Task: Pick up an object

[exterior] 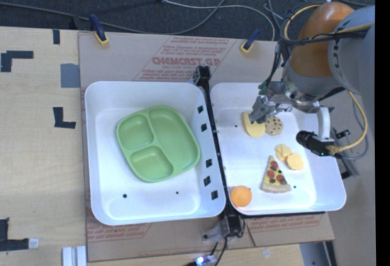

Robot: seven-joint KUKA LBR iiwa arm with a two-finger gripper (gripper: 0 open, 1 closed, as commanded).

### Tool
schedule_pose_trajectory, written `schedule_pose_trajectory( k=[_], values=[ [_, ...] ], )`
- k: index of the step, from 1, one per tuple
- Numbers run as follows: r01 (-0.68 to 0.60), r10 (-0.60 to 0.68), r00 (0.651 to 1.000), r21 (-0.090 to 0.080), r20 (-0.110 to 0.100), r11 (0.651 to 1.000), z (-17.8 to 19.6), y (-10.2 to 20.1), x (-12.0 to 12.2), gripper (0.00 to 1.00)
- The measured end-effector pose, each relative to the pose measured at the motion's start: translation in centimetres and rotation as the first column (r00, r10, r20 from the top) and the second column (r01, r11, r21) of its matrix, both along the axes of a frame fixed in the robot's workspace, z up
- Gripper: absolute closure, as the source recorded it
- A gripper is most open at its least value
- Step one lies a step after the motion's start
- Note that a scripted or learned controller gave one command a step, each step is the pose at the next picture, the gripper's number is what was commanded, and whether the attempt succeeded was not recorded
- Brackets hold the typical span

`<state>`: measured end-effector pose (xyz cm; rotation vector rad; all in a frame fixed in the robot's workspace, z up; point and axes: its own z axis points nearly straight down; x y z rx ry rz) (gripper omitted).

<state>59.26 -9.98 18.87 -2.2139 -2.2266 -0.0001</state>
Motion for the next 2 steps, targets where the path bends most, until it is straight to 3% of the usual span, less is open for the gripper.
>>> schedule_pose_trajectory(
  k=[1, 2],
  values=[
    [-0.001, 0.001, 1.000, 0.000, 0.000, 1.000, 1.2, 5.0, 0.6, 1.00],
    [-0.001, 0.001, 1.000, 0.001, 0.000, 1.000, 2.4, 10.3, -0.8, 1.00]
  ],
)
